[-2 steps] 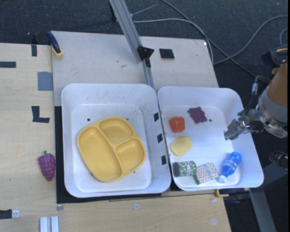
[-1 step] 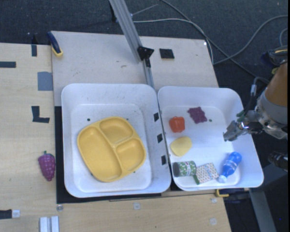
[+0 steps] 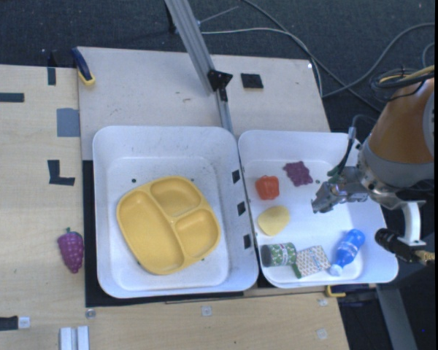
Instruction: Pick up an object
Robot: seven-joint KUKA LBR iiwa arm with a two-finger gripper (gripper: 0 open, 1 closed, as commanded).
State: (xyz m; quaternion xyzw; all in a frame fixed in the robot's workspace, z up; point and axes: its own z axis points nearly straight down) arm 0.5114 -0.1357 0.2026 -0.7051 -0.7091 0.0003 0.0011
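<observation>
The right bin (image 3: 277, 141) holds a purple grape bunch (image 3: 298, 172), a red-orange fruit (image 3: 267, 187), a yellow lemon-like piece (image 3: 274, 220), a green can on its side (image 3: 279, 254), a patterned packet (image 3: 312, 260) and a blue bottle (image 3: 346, 250). My gripper (image 3: 327, 199) hangs over the right part of this bin, right of the grape bunch and above the blue bottle. Nothing shows between its fingers.
The left bin (image 3: 106, 152) holds a yellow divided plate (image 3: 168, 223). A purple toy grape bunch (image 3: 71, 249) lies on the bench left of the bins. A slanted metal pole (image 3: 197, 39) crosses above the bins' top edge. Cables run over the dark floor behind.
</observation>
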